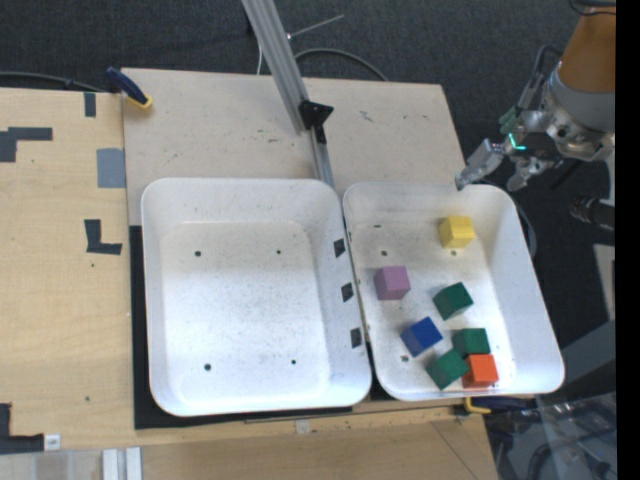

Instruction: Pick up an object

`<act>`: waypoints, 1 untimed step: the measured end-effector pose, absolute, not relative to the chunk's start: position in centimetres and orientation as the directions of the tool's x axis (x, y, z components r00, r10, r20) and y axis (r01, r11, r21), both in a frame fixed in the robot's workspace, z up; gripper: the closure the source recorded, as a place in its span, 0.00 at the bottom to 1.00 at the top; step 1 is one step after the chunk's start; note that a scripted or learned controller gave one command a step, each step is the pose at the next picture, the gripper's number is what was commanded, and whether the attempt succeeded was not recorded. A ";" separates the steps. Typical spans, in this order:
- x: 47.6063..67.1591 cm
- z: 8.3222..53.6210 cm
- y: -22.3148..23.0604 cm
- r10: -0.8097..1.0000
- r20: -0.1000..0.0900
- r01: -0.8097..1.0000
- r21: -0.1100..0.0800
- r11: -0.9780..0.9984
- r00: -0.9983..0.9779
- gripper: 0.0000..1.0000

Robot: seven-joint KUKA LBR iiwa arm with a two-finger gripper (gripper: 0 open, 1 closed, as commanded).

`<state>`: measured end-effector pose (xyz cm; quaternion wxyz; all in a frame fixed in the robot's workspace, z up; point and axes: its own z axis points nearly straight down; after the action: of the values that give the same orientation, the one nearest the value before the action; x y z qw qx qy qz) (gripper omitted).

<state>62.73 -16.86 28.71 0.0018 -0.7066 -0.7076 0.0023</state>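
- Blocks sit in the right bin [528, 268]: a yellow block [456, 231] near the far end, a purple block [392, 282] in the middle, a blue block [421, 335] below it, three green blocks [453, 299] and an orange block [481, 370] at the near end.
- The left bin [240, 193] is beside it, and both bins rest on the desk [60, 268].
- The gripper [498, 165] hangs over the far right corner of the right bin, just past its rim, with the jaws spread apart and nothing between them.
- The yellow block is the nearest one to the gripper, and it stands alone with free space on all sides.
- The blocks look small, hard and light, so they probably will not bend or break.
- Their flat sides look good to pinch, one jaw on each of two facing sides.
- The green and orange blocks at the near end sit tight together, so the jaws may have no room to slip between them.
- A smooth block could slide away if the jaws hit its corner.
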 end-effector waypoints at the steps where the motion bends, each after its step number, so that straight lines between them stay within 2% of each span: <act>1: 63.2 22.0 -16.8 1.000 0.001 1.000 -0.012 0.001 -0.001 0.00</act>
<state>63.17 -16.80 22.00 0.0047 -0.7069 -0.7073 0.0039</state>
